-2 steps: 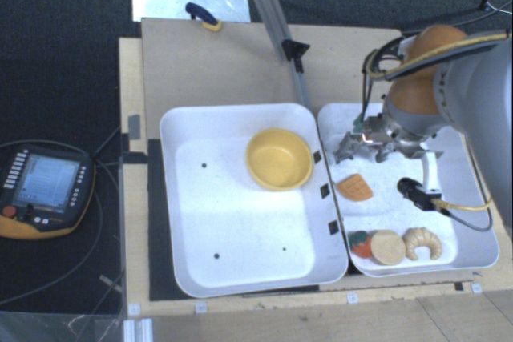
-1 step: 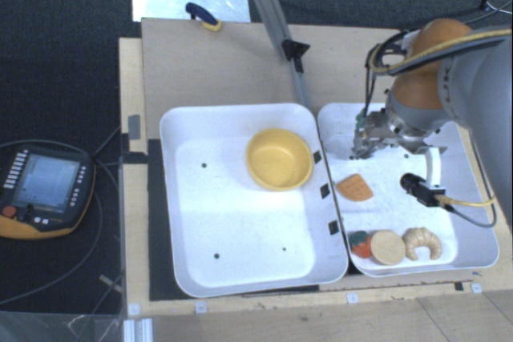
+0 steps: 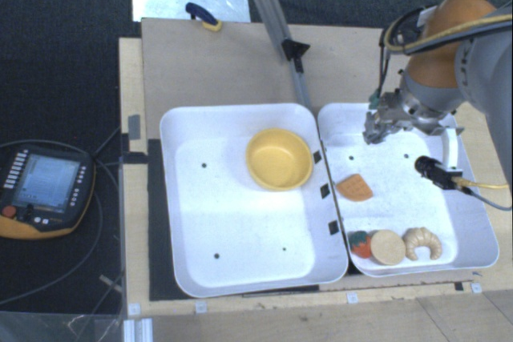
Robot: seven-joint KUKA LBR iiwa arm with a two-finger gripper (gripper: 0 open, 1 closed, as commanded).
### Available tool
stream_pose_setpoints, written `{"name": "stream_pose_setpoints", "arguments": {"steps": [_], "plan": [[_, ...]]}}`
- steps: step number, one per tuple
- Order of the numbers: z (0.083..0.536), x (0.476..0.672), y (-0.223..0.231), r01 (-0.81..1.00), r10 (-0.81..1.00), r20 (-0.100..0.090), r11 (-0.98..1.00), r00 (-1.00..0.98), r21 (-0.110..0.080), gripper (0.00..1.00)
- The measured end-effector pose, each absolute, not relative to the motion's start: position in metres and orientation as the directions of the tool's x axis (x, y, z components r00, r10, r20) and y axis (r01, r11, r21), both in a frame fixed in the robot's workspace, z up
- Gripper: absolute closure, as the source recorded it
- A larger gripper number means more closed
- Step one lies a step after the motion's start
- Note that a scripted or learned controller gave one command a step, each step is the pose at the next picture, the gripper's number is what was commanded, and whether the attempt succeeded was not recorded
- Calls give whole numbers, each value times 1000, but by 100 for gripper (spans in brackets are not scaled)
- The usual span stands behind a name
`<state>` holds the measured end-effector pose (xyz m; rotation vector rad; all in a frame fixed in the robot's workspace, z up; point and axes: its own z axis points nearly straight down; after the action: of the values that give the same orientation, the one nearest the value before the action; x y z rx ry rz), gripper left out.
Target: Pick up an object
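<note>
Whether the fingers are spread or closed cannot be made out; the gripper [image 3: 375,132] is a dark grey metal cluster hanging over the far left part of the right bin [image 3: 473,240], with nothing seen between its tips. Below the fingers and slightly to their left lies an orange wedge [image 3: 354,188], flat and smooth with one rounded edge, well apart from them on the bin floor. Farther below, along the bin's near wall, three pieces sit touching in a row: a small red and green piece [image 3: 360,243], a pale tan disc [image 3: 387,247] with a matte face, and a curled beige croissant shape [image 3: 422,243] with ridged segments. Both bins are shallow, glossy white, with rounded corners. To the left of the fingers, the left bin [image 3: 208,252] holds a yellow bowl [image 3: 279,158], round, smooth and plastic-looking, resting near its far right corner, upright and open.
</note>
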<state>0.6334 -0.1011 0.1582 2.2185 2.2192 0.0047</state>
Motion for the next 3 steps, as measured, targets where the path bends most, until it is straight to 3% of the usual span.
{"name": "stream_pose_setpoints", "arguments": {"steps": [1,2,3], "plan": [[211,626,-97,1000,1000,0,1,-1,5,100],[236,626,-97,1000,1000,0,1,-1,3,100],[241,634,-53,1000,1000,1,4,-4,1,100]]}}
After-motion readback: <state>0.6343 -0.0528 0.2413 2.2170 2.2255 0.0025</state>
